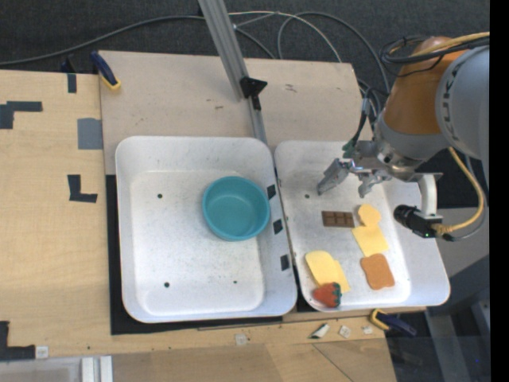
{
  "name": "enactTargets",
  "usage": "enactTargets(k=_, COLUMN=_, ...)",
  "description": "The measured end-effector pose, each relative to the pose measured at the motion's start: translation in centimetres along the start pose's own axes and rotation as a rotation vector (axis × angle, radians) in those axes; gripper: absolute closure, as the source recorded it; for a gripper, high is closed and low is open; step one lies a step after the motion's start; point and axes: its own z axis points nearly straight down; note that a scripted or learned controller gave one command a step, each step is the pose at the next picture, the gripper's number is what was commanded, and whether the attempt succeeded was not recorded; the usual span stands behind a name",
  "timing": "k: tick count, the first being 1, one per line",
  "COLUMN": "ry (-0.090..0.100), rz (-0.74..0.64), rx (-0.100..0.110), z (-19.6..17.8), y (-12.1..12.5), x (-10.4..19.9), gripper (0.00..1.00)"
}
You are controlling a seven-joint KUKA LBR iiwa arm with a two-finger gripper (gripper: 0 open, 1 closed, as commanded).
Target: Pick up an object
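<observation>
Where the bench is covered in pale wood-grain board, two shallow white bins are set side by side, their plastic floors finely speckled. In the left bin (159, 285), a round teal bowl (235, 207) with a smooth, glossy wall is seen upright near the right-hand side. In the right bin (298, 173), a small brown chocolate bar (338, 219), flat and scored into squares, is laid near the middle. Just right of it, a small rounded yellow piece (368, 215) is placed, touching a larger yellow slab (371, 239) below it. An orange, rounded-rectangular slice (378, 272) is found further toward the near edge. To the left of that, a pale yellow wedge (324, 267) is set, with a red strawberry-like piece (326, 295) touching its lower end. Above the chocolate bar, the gripper (355, 180) is held with its two grey metal fingers spread apart and nothing between them, clear of every item.
</observation>
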Motion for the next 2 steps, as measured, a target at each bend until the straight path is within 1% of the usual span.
enactTargets(k=1, ry=0.001, rz=-0.001, rx=0.001, z=4.9, y=0.2, x=0.9, gripper=0.0)
enactTargets(k=2, ry=0.001, rz=-0.002, rx=-0.003, z=3.6, y=0.3, x=0.9, gripper=1.0)
